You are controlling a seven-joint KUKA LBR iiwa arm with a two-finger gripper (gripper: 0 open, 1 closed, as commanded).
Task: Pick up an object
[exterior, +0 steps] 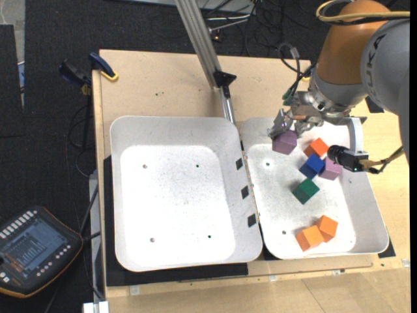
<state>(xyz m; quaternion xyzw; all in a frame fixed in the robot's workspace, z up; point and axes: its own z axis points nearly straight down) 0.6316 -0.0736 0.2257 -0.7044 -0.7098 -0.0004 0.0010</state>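
My gripper [287, 130] reaches over the far left part of the right bin [365, 207]. A purple block [285, 143] sits between its fingertips, and the gripper is shut on it. The block looks tilted and hangs a little above the bin floor. To its right on the floor lie an orange block [318, 147], a blue block [313, 165] and a pale purple block [331, 170], bunched together. A green block [305, 191] lies nearer the bin's middle. Two more orange blocks [310, 238] [328, 227] touch near the front wall.
The left bin [124, 175] stands beside the right one, their rims meeting along a dark seam. A slanted metal pole [202, 44] crosses the back of the bench. A cable and connector [348, 156] hang over the right bin's right side.
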